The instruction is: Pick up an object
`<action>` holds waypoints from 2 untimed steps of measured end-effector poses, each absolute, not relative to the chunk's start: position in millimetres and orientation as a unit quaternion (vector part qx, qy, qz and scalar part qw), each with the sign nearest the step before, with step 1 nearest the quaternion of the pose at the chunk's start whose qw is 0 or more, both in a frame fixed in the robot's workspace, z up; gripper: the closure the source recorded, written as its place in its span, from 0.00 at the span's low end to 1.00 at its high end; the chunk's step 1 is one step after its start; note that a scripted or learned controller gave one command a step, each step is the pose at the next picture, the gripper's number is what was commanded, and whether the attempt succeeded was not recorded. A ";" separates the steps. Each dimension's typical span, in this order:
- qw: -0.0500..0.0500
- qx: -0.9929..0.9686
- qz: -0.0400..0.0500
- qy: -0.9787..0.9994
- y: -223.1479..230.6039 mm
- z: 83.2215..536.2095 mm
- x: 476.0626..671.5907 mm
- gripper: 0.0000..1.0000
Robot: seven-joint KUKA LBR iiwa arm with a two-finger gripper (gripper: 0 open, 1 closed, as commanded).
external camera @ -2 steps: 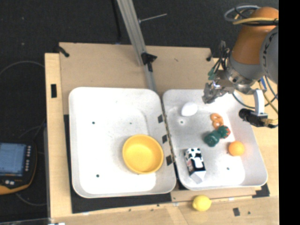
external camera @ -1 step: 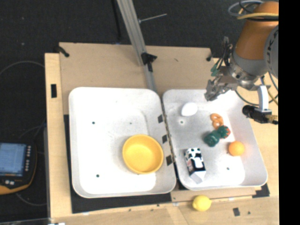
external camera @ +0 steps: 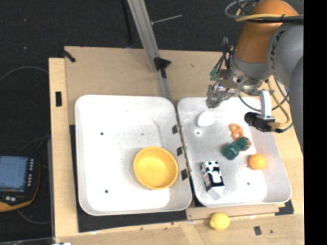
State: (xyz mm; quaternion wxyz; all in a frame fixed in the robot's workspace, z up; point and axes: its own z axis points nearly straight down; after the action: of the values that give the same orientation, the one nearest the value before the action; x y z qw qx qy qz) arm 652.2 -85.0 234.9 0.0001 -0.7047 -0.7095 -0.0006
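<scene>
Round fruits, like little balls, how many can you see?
2. An orange lies in the right bin near its right side; a lemon lies outside on the bench, just below that bin. None looks hidden.

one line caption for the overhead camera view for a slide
KUKA arm's gripper hovers over the right bin near a white egg-shaped object; yellow bowl sits in the left bin.

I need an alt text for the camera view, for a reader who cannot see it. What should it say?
A grey robot arm reaches in from the right, its gripper above the far edge of the right bin, near a small white object. That bin also holds a pretzel, a green toy, an orange and a black-and-white carton; the left bin holds a yellow bowl.
</scene>
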 end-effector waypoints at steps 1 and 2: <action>0.000 -0.705 0.000 -0.709 -38.1 227.8 648.9 1.00; 0.000 -0.704 -0.001 -0.710 15.3 240.7 642.0 1.00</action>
State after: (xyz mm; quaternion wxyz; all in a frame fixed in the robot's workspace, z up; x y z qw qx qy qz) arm 642.0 15.3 240.7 0.0002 -0.7043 -0.7099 -0.0013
